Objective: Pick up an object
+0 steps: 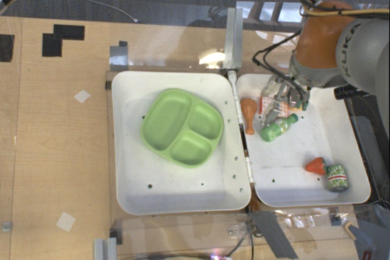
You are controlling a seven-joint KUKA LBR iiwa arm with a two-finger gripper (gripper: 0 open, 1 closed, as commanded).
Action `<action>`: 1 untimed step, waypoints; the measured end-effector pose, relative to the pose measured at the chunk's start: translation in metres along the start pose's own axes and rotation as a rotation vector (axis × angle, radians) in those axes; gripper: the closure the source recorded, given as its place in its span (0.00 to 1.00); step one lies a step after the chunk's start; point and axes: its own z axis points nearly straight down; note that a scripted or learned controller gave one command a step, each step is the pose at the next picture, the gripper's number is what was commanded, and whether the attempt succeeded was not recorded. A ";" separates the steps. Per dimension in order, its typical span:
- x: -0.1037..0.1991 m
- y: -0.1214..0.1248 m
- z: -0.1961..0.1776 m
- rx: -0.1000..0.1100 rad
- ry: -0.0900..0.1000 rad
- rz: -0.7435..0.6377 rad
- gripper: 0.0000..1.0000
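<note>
The gripper (281, 108) hangs low in the right bin (359, 192), its fingers' spread impossible to judge. The green bottle (277, 128) lies just below them — touching or nearly so — with its long axis tilted, cap toward the upper right. A carrot (248, 114) sits just left.

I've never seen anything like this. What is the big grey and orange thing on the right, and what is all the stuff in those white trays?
One camera looks down on a bench. The grey robot arm with an orange band reaches in, its two-finger gripper low over a green plastic bottle. Whether it holds anything is unclear. The right white bin also contains an orange carrot-shaped toy, a small red toy and a small green-patterned can. The left white bin holds a light green divided plate.
</note>
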 end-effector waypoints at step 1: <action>-0.003 0.003 -0.014 -0.002 -0.011 -0.006 1.00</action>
